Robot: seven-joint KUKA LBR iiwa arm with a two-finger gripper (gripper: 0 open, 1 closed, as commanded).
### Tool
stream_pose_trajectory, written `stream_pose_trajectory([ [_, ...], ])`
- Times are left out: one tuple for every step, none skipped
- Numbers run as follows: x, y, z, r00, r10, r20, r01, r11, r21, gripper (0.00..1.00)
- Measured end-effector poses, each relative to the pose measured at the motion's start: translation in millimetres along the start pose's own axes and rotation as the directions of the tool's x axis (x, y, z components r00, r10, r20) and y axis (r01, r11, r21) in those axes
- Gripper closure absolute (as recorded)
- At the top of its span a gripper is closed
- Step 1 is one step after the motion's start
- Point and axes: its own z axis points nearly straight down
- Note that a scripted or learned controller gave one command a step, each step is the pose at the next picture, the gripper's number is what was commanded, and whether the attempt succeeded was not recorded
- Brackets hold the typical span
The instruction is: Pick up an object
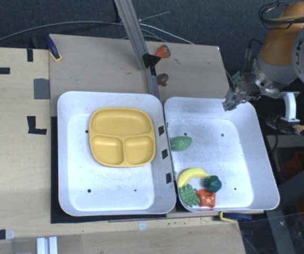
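Observation:
My gripper [232,102] hangs over the far right corner of the right bin [247,142], well away from the objects. A pale green piece [181,143] lies near that bin's left wall. At the bin's front left corner sit a yellow banana [192,175], a dark teal lump [212,183], a green leafy piece [189,195] and a small red-orange piece [207,199], packed close together. I see nothing between the fingers.
A yellow three-compartment plate [122,136] lies in the left bin [72,157]. A grey metal bar [133,30] runs from the top down to the divide between the bins. The arm's orange band [281,44] is at the upper right.

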Motion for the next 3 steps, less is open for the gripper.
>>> stream_pose_trajectory([
  [47.0,-9.6,-9.8,1.0,-0.004,-0.002,0.004,1.0,-0.002,1.0],
  [88.6,-22.4,-8.6,1.0,-0.004,-0.002,0.004,1.0,0.001,1.0],
  [142.1,-40.2,1.8,1.0,-0.005,-0.002,0.005,1.0,0.003,1.0],
])
